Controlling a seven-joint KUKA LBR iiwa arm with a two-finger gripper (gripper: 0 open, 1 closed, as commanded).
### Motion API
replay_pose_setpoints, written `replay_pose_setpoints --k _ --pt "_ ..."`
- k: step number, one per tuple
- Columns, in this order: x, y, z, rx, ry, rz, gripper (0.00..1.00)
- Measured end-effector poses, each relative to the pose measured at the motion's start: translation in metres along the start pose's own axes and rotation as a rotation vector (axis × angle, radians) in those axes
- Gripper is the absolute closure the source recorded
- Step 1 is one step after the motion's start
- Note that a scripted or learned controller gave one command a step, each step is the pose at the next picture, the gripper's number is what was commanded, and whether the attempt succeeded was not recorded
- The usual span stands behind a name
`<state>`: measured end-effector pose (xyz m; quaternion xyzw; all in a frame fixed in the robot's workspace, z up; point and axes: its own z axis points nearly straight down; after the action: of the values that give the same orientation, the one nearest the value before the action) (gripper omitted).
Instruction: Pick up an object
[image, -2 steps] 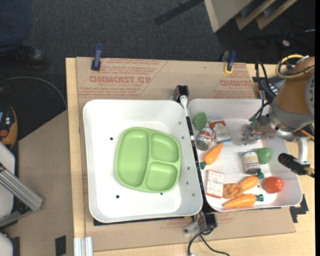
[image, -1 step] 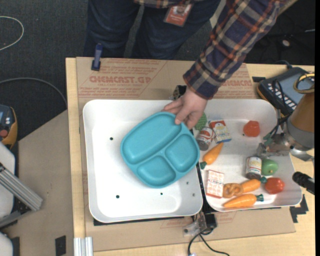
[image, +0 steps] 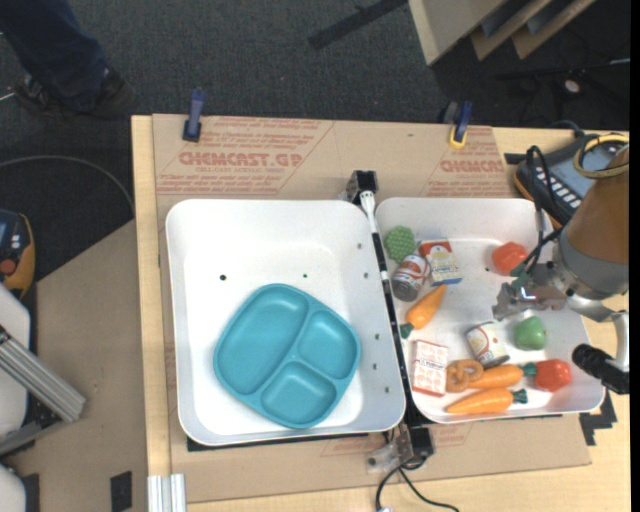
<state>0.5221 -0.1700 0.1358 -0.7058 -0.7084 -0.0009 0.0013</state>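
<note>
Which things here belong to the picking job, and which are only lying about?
For the job:
gripper
right bin
green ball
carrots
tomato
small can
pretzel

Lying about:
left bin
blue divided plate, in the left bin
blue clamp
yellow clamp

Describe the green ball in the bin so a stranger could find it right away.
Look in the right-hand white bin, the one crowded with toy food. Near its right side, just below the gripper, lies the green ball. It is the bin's only smooth green round piece; the other green item is bumpy.
</note>
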Motion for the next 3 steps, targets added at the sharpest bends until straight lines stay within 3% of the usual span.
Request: replay_pose_setpoints --k 1,2,3 --pt "-0.006 -0.045 -0.027 0.002 -0.001 0.006 1.0" --pt "0.017 -0.041 -0.084 -0.008 -0.005 0.0 1.0" --pt "0.008 -0.042 -0.126 -0.006 -0.006 0.003 1.0"
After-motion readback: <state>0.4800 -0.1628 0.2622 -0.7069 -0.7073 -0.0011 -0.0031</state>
